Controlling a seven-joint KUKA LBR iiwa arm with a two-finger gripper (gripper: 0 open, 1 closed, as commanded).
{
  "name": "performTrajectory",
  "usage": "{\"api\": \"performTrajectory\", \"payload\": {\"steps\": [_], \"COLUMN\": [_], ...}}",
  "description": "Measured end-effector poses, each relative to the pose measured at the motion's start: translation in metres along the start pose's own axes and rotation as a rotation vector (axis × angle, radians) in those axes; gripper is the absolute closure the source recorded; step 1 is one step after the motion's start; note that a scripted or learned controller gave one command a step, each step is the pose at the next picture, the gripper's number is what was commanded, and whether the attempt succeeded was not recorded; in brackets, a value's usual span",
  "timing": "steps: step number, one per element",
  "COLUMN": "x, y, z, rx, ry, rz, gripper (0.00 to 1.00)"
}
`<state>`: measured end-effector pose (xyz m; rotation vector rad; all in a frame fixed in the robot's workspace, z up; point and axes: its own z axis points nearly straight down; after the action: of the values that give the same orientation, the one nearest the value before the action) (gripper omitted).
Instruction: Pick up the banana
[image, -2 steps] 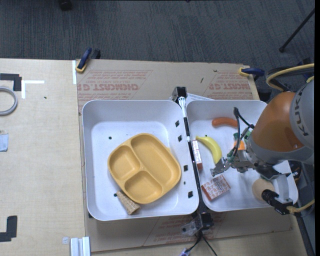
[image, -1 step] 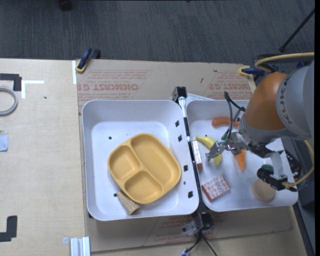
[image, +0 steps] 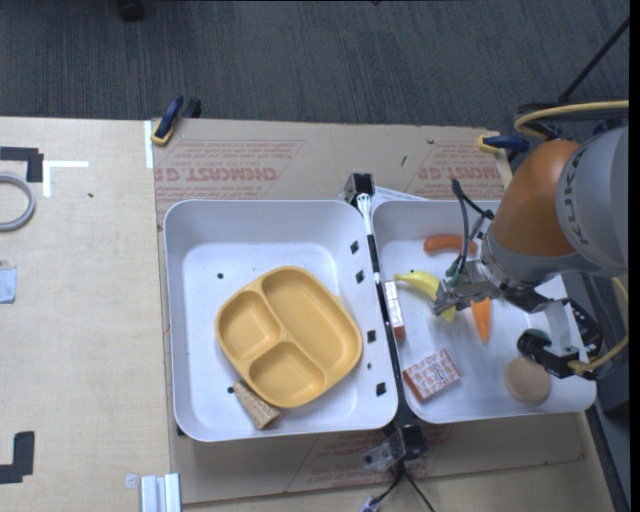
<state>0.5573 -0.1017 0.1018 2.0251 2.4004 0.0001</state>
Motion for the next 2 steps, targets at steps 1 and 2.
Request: {"api": "performTrajectory", "payload": {"steps": [1, 2], "x": [0.043, 0.096], "y": [0.025, 0.089], "z": [-0.090, -0.111], "rx": [-0.002, -0.001], "ry": [-0.001, -0.001], "rz": [-0.592, -0.529], "gripper": [1.00, 1.00]}}
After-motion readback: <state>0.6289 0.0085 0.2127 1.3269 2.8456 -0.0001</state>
